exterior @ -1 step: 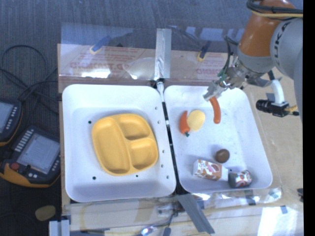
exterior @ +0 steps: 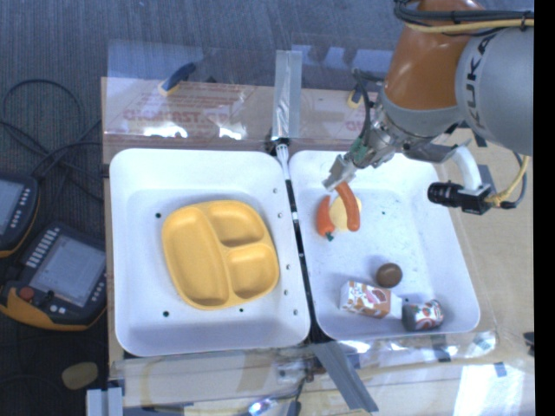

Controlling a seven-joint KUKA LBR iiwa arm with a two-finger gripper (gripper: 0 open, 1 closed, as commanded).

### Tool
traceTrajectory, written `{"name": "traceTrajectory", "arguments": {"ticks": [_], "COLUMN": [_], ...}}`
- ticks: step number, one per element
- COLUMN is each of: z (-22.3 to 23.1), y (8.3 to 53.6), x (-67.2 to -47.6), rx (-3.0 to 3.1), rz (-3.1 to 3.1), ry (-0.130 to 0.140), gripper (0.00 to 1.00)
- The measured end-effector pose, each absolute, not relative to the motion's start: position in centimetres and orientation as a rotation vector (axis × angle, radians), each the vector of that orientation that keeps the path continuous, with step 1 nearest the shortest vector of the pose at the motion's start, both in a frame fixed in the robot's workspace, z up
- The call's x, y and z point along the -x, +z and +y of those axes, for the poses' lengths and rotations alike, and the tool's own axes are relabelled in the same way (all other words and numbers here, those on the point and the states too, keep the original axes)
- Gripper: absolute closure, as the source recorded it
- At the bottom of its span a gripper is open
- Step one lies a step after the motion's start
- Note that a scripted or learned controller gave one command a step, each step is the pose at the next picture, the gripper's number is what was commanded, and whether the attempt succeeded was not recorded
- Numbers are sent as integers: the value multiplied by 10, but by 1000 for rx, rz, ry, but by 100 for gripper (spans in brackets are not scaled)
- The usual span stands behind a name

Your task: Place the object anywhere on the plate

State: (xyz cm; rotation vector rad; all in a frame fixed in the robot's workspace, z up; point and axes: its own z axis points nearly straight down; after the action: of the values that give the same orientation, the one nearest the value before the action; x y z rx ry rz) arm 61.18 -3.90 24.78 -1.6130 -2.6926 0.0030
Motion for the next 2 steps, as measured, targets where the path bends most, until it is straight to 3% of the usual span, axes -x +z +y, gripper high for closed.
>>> {"name": "traceTrajectory", "arguments": {"ticks": [1,2], "z": [61,116], "y": [268,209], "x": [-601,-547], "rx": [1503,1334], "rz": [-2756,-2838], "ry": [3,4], "gripper": [100,100]}}
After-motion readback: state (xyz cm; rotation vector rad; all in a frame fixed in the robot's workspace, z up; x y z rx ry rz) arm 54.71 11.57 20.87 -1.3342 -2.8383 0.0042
